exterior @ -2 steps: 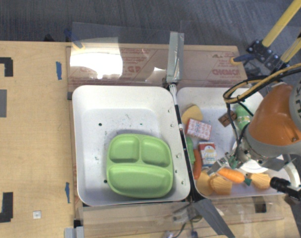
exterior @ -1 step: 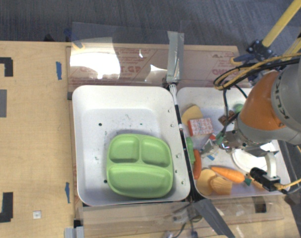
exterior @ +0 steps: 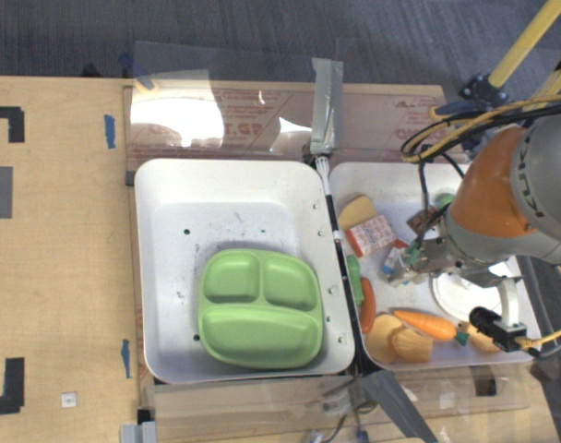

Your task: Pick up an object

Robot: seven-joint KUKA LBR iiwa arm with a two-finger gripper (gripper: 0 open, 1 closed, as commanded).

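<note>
Hovering tool (exterior: pixel 411 268) mid right bin (exterior: pixel 391 175) | grip unclear | clutter close around

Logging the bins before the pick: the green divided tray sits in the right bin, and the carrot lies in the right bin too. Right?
Not quite. The camera view shows the green tray in the left bin, not the right one. The carrot does lie in the right bin.
</note>
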